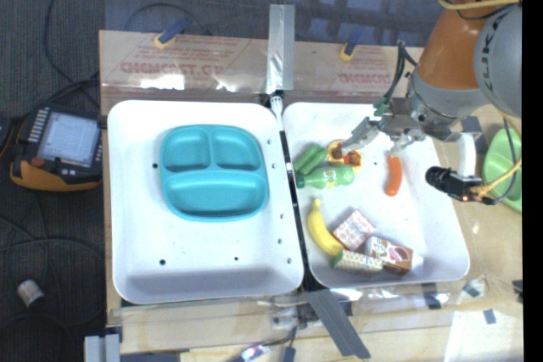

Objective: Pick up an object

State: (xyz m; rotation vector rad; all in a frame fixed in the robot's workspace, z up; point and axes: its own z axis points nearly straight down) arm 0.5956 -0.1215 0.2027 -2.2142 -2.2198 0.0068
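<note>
1. My gripper (379, 134): reaching in from the right, hanging over the upper part of the right bin (441, 263). Its fingers are spread apart, one toward the small orange-and-red toy (344, 152), the other toward the carrot-like orange piece (393, 175). Nothing lies between them; I hold nothing.

2. Candidate objects, all in the right bin:
   - the small orange-and-red toy, just beside my left-hand fingertip as seen from above;
   - a green vegetable piece (309, 158), touching the bin's left wall;
   - a green bottle (327, 177), lying on its side just below that;
   - the carrot-like orange piece, standing apart on bare bin floor;
   - a banana (321, 231), lower left;
   - small printed boxes (371, 248), clustered at the lower middle, touching each other.

3. Left bin (127, 267): bears a blue divided tray (212, 172). Not part of this pick.

4. Best choice, in my judgement: the carrot-like orange piece. It is isolated, slim and near my wrist, so the fingers can straddle it without nudging a neighbour.

5. Method: centre over its middle, turn the fingers across its short axis, descend straight, close only once both fingers flank it.

6. Risks: the green cluster is crowded, so a grasp there may pinch two things or push one against the wall. The round carrot shape could roll out if I close off-centre.
</note>
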